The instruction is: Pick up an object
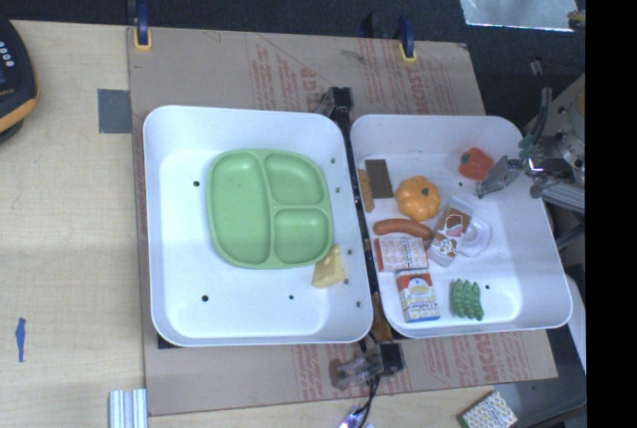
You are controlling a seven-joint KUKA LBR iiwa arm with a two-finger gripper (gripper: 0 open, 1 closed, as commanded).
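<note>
The right bin (537,302) holds several toy foods: an orange pumpkin (418,198), a red pepper (476,161), a hot dog (401,228), a brown bar (377,177), a green broccoli-like piece (466,300), two printed packets (419,297) and a clear-wrapped item (460,232). The left bin (174,307) carries a green divided plate (269,208) with a yellow cheese wedge (329,269) beside it. My gripper (501,175) hangs at the right bin's right side, just right of the red pepper, with nothing seen between its fingers.
The bins sit on a cardboard sheet (249,68) clamped to a wooden bench. A yellow-black device (12,78) lies at the far left edge. A small patterned card (488,410) lies below the right bin.
</note>
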